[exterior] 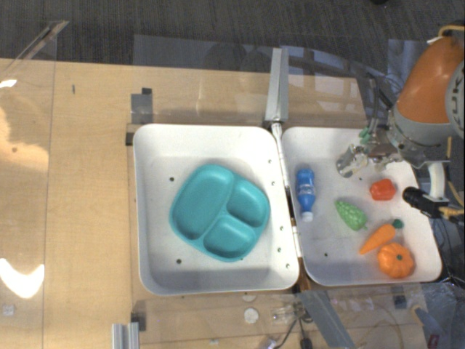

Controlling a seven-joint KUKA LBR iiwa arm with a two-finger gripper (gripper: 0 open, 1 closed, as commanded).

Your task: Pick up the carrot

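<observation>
1. Camera view, left bin [145, 217]: holds a teal divided plate [220, 211], lying flat near the middle.
2. Right bin [320, 267]: blue bottle [305, 192] by the divider wall, green item [351, 214] mid-bin, red item [383, 190], orange pumpkin [395, 259].
3. Carrot [379, 237]: right bin, between the green item and the pumpkin, touching the pumpkin or nearly so.
4. Gripper [352, 161]: above the bin's far side, well apart from the carrot, nothing between its fingers. Released or clenched: cannot tell, too blurry.
</observation>
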